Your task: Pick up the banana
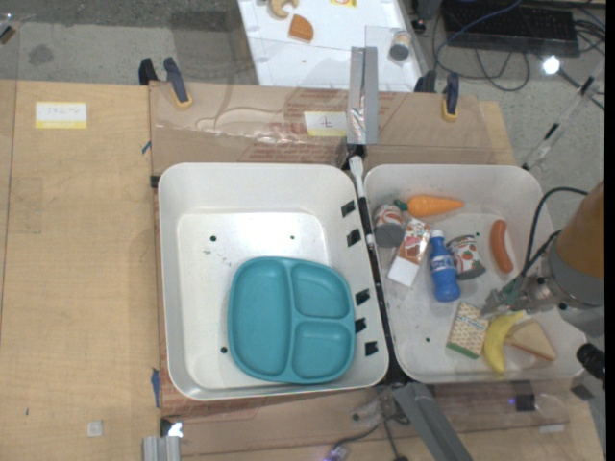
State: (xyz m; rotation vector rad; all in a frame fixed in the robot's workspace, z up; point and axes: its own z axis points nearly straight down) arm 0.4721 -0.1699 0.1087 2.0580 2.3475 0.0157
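The yellow banana (496,342) lies curved near the front edge of the right bin (423,358). It sits between a small patterned box (468,329) and a tan wedge (533,339). My gripper (512,300) reaches in from the right and hovers just over the banana's upper end. The slant of the view hides whether it touches the fruit. The banana still rests on the bin floor.
The right bin also holds a carrot (434,204), a red sausage (501,245), a blue bottle (443,268), a red-and-white carton (411,250) and small cans (389,224). A teal divided plate (291,320) sits in the left bin (183,257).
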